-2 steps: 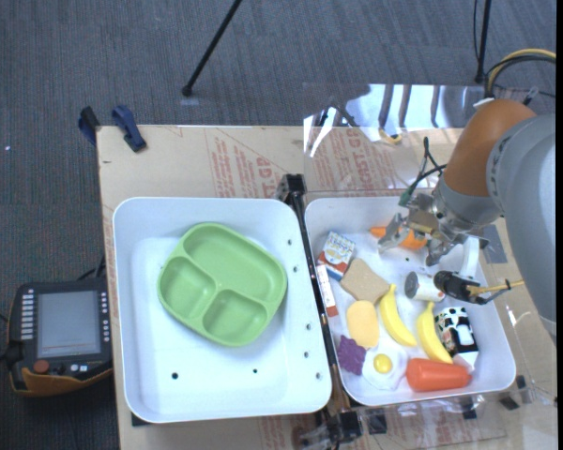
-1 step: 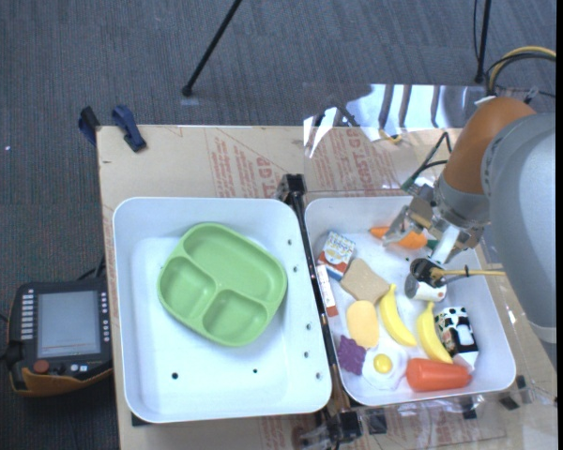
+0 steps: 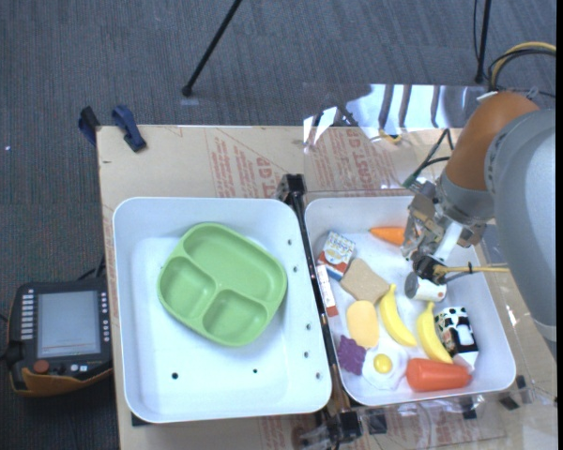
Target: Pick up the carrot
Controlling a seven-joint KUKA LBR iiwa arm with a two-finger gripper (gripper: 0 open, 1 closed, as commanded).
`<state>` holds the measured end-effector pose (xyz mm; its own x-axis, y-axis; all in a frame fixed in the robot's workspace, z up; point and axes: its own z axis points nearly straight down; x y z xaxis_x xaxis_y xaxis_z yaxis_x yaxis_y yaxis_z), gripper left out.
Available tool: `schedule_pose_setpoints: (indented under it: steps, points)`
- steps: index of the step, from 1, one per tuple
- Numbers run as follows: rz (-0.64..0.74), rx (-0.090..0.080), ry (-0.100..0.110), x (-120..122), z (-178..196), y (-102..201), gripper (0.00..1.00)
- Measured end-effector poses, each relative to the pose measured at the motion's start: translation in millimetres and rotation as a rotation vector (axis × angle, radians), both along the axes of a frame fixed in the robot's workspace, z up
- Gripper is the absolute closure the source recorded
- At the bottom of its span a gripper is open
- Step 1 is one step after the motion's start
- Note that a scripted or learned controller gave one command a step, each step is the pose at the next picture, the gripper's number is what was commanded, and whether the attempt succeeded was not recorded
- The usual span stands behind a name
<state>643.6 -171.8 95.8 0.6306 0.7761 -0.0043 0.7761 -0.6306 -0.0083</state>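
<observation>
Sideways lies the carrot [image 3: 387, 235], tip pointing left, thick end at the gripper [image 3: 416, 251], whose state cannot be told.

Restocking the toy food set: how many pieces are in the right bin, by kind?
Carrot: 1
Bananas: 2
Cartons: 2
Toast slice: 1
Yellow block: 1
Grapes: 1
Fried egg: 1
Orange-red vegetable: 1
Total: 10

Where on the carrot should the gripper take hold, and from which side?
Probably the carrot at its thicker end, from straight above, closing across its width: it lies flat, tapering leftward, with bare right bin floor beside it.
</observation>
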Motion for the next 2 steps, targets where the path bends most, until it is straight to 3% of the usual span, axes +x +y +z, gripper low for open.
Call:
schedule_pose_setpoints:
  steps: [1,2]
  points:
    - [-0.112,0.002,0.000,-83,-10,34,1.00]
    - [-0.068,-0.001,-0.019,-2,124,64,1.00]
